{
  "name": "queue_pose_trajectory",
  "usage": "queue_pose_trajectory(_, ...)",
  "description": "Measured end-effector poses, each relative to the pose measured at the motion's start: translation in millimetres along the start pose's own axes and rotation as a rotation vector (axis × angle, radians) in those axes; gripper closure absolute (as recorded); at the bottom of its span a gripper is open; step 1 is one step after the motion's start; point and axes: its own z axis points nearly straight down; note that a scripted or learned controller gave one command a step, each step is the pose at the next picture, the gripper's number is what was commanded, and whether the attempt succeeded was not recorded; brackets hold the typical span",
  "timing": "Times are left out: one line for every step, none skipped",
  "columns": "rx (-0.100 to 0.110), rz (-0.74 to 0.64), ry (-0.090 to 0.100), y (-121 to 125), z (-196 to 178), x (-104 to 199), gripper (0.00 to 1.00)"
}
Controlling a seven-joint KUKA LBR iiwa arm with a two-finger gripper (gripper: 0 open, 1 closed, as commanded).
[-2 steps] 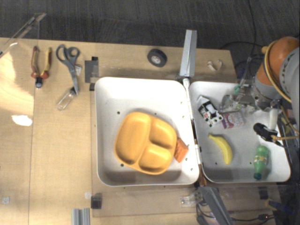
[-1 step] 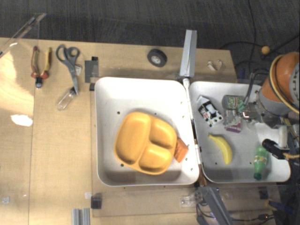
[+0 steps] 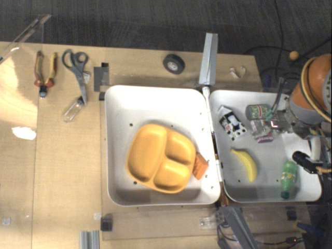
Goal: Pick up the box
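Observation:
A small black-and-white box lies in the upper left of the right bin. My gripper hangs over the upper middle of that bin, reaching in from the right. It is right of the box and apart from it. Directly under the gripper lie a grey-green packet and a flat pale item with a purple edge. A small orange box leans against the right side of the yellow plate in the left bin.
A yellow divided plate fills the middle of the left bin. A banana and a green bottle lie in the front of the right bin. Scissors, pliers and a tape roll rest on the bench behind.

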Motion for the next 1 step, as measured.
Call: queue_pose_trajectory(0.007, 0.000, 0.003, -7.9, -117.1, 8.9, 1.00)
